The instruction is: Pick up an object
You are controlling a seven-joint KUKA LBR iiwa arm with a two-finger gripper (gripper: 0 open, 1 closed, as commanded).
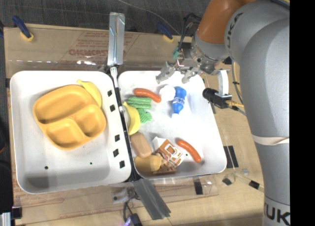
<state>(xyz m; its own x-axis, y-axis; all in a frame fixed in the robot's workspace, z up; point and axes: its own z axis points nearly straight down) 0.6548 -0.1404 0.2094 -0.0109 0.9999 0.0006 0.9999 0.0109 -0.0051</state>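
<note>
From the fixed camera above the bench, the gripper hangs over the far edge of the right bin, its two pale fingers spread apart with nothing between them. Just below the fingertips, on the bin floor, lie a small white object and a blue bottle tilted beside it, the two touching or nearly so. To their left rests an orange sausage, and under that a green bean-like toy next to a leafy green piece and a yellow rounded shape pressed against the divider side. Toward the near end of the same bin sit a tan bread-like piece, a yellowish lump, a brown-and-white printed packet (its label is too blurred to read), and a second orange sausage lying at a slant, apart from the packet's right edge. The left bin holds a yellow divided tray with a banana tucked against its far right corner, seemingly partly beneath it.
</note>
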